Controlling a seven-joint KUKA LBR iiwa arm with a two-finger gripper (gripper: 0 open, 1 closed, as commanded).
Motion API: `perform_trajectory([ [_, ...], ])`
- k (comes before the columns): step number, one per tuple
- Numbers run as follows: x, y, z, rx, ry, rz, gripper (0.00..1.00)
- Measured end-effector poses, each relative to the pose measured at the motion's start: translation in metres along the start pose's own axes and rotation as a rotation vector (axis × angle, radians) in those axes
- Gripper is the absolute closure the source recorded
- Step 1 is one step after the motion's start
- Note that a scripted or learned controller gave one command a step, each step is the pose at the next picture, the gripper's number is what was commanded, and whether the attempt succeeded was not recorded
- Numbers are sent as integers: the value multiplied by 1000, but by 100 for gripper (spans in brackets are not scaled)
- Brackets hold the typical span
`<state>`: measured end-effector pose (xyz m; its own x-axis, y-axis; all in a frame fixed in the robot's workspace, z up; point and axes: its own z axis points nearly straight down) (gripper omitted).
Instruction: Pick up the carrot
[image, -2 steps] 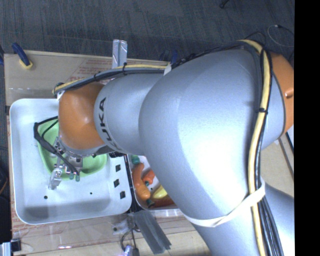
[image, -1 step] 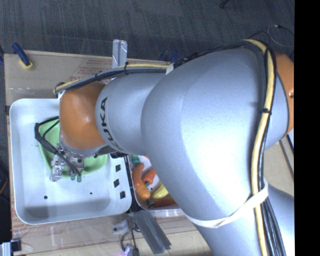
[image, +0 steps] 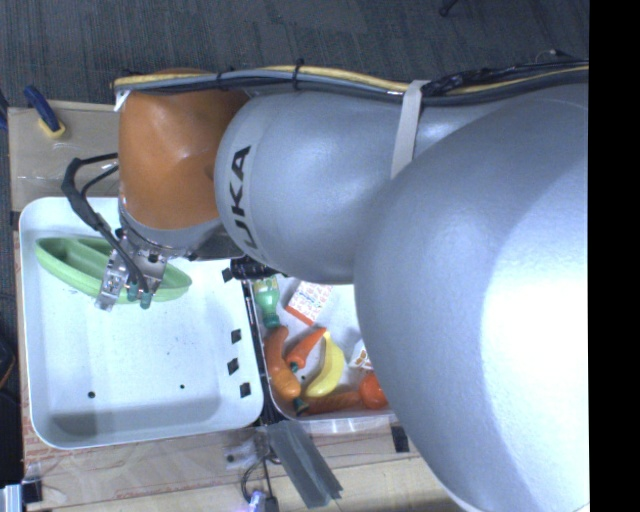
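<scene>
We judge carrot (image: 305, 347) light, stiff, smooth toy; pinch mid-length, across width. Claw (image: 122, 290) state we cannot tell.

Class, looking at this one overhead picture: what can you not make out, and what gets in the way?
- Right bin: mostly covered by the grey arm.
- Carrot: partly hidden among the banana and other items.
- Gripper: too small to judge.
- Green object in the left bin: partly behind the gripper, identity unclear.
</scene>
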<state>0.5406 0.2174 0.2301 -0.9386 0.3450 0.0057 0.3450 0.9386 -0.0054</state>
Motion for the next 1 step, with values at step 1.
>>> perform_trajectory([
  [1, 48, -61, 56, -1, 0, -39, 100],
])
